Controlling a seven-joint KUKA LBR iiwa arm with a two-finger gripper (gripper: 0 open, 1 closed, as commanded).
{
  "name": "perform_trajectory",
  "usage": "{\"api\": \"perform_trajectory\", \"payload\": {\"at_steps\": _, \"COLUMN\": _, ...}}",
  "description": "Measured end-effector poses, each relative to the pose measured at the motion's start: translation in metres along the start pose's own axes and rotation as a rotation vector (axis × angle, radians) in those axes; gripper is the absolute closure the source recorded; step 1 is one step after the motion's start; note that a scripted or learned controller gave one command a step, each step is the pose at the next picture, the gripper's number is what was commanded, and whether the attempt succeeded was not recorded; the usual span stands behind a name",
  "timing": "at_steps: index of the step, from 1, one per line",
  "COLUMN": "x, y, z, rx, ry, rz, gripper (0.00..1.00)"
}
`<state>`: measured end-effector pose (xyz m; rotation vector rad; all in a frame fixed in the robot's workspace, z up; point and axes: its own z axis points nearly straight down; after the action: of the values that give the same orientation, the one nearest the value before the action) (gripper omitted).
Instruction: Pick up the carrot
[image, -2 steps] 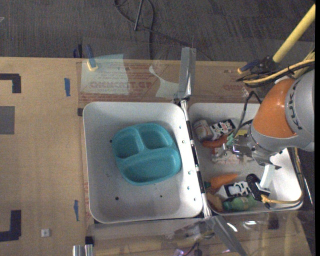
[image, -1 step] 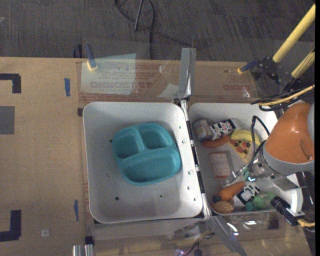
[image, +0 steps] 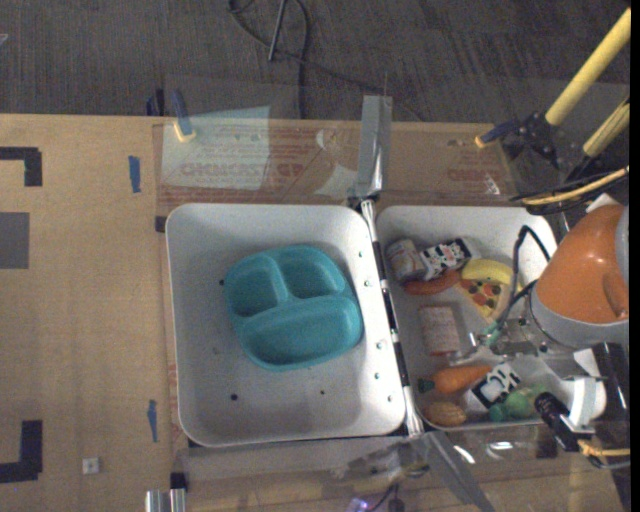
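Gripper (image: 503, 345) grip state — cannot tell. Tapered orange toy carrot (image: 462, 378) lies just below-left, crowded by the black-and-white block (image: 497, 384) — risk: wrong item snagged.

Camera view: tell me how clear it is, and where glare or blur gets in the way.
Camera view: soft focus throughout, even lighting. Glare streaks the clear sheet behind the bins. The carrot in the right bin reads as an orange shape with blurred edges; the arm beside it is blurred too. The teal plate shows plainly.
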<state>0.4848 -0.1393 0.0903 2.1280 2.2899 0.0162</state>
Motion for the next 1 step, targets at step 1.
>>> {"api": "perform_trajectory", "payload": {"at_steps": 1, "x": -0.0137, "y": 0.0224, "z": 0.0006, "rx": 0.008, "ry": 0.002, "rz": 0.057, "gripper": 0.00}}
